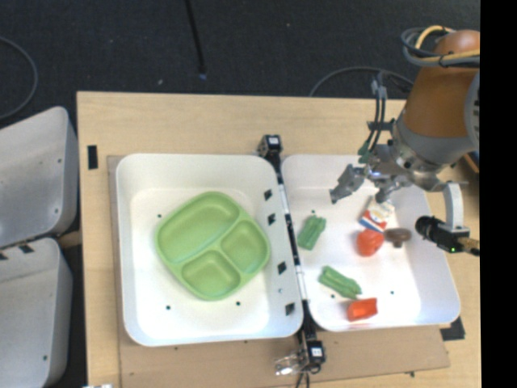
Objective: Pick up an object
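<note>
Camera view opens on the left white bin [129,217], where a light green plastic divided tray [212,245] lies flat, three compartments up, well clear of the action. Across the central divider [284,225], the right white bin [428,293] holds the candidates. First comes a small green block-shaped toy [311,231], lying tilted near the divider. Below it, a longer green pod-shaped toy [339,281] lies at a slant, and just beyond that a small red-orange wedge [363,309] sits near the front wall. Further right, a round red tomato-like ball [369,242] rests touching a small white packet with red and blue print [377,215], with a dark brownish lump [397,235] just beside them.

And there's the grey and orange arm [436,103], reaching in from the right, its gripper [373,186] poised above the white packet. The fingers look spread apart, one dark finger [347,183] angled out to the left, and nothing sits between them.

The likely target is the packet or the red ball. That cluster is tight, so a good attempt would mean centring over one item, descending straight, and closing only once the fingers straddle it. Otherwise a finger landing on the ball could roll it away.
</note>
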`<action>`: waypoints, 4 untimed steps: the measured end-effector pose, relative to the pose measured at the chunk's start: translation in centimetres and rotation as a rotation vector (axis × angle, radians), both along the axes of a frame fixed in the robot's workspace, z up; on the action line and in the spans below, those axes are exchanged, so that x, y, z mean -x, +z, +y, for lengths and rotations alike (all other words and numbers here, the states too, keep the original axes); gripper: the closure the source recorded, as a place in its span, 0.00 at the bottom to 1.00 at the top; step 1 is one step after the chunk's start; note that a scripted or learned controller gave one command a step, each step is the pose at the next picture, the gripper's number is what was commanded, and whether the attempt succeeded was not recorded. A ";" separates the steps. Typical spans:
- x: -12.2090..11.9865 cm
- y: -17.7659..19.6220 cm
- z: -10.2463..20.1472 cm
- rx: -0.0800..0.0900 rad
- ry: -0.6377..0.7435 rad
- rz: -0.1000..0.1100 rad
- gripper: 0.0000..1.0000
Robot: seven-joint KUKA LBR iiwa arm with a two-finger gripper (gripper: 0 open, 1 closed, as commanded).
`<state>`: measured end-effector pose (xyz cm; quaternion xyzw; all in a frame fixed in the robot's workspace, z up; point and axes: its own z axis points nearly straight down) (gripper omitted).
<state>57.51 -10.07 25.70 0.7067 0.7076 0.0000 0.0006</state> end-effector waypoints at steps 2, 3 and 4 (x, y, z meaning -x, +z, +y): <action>-0.4 -9.5 -1.8 0.000 -0.004 0.005 0.00; -0.6 -15.6 -1.9 0.000 -0.007 -0.002 0.00; -0.8 -14.0 -2.0 0.000 -0.012 -0.010 1.00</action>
